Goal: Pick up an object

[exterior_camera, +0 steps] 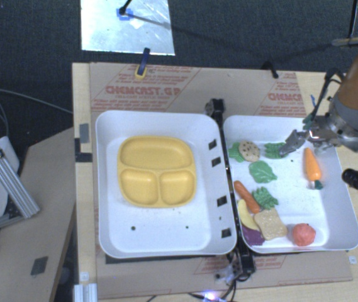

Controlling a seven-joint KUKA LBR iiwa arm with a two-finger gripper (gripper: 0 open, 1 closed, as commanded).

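**Gripper low over the right bin's far corner**

Over the right bin (348, 231), at its far right corner, the gripper (294, 143) hangs at the end of the grey arm (355, 115), whose orange band sits just above the wrist. Its dark tip points toward a ruffled green leaf (274, 149) and seems to meet it, though I cannot tell from where I stand whether the tool is spread or closed, or whether anything is caught in it.

Relative to that bin's middle, the play food lies scattered. A smooth orange carrot (311, 167) with a green stub lies toward the right wall, just beside the gripper. A speckled tan cookie (249, 150) rests on another leaf on the far left. A crinkled lettuce piece (262, 171) lies left of middle. Nearer the front left, a second carrot (246, 195) slants beside a small green sprig (265, 197), with a speckled bread slice (270, 224) overlapping a purple piece (251, 234). A round, rough reddish lump (303, 234) sits at the front.

Beside it, the left bin (106, 168) carries a glossy yellow three-compartment tray (157, 170).
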